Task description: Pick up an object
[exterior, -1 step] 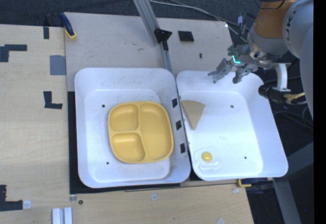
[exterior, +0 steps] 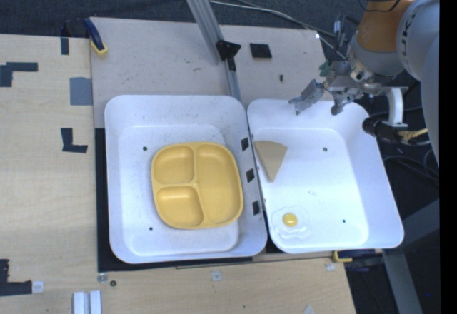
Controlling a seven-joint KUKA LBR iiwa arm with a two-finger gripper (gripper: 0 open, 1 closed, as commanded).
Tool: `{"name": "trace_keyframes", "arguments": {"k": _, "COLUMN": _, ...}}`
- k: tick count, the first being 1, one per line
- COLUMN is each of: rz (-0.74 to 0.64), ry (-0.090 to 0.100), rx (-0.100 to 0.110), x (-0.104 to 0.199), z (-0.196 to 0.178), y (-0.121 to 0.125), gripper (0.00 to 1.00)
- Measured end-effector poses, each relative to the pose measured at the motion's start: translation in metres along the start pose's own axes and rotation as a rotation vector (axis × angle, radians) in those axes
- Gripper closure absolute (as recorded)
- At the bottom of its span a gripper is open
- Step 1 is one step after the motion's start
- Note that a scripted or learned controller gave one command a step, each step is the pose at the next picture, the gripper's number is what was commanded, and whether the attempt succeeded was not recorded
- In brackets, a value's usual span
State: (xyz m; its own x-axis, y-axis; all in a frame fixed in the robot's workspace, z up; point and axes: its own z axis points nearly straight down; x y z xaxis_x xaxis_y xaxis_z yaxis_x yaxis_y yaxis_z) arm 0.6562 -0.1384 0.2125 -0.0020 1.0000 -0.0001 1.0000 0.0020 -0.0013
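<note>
In the right bin [exterior: 357,163], a tan triangular slice [exterior: 271,157] lies flat near the left wall. A toy fried egg [exterior: 290,221] with a yellow yolk sits at the bin's near-left corner. A yellow divided plate [exterior: 196,185] rests in the left bin [exterior: 128,163]. My gripper [exterior: 315,103] hangs over the far rim of the right bin, up and to the right of the tan slice. Its two grey fingers are spread open with nothing between them.
A slanted metal post [exterior: 207,13] rises behind the bins, its foot near the gap between them. Cables [exterior: 389,130] hang beside the right bin's far-right edge. Black tape marks and a yellow-blue clamp [exterior: 95,36] lie on the bench.
</note>
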Motion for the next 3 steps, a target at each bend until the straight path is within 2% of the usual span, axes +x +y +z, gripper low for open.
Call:
{"name": "trace_keyframes", "arguments": {"k": 2, "rz": -0.001, "ry": -0.001, "rx": 0.004, "x": -0.003, "z": 0.089, "y": 0.004, "gripper": 0.0}}
{"name": "trace_keyframes", "arguments": {"k": 3, "rz": -0.001, "ry": -0.003, "rx": -0.002, "x": -0.002, "z": 0.128, "y": 0.005, "gripper": 0.0}}
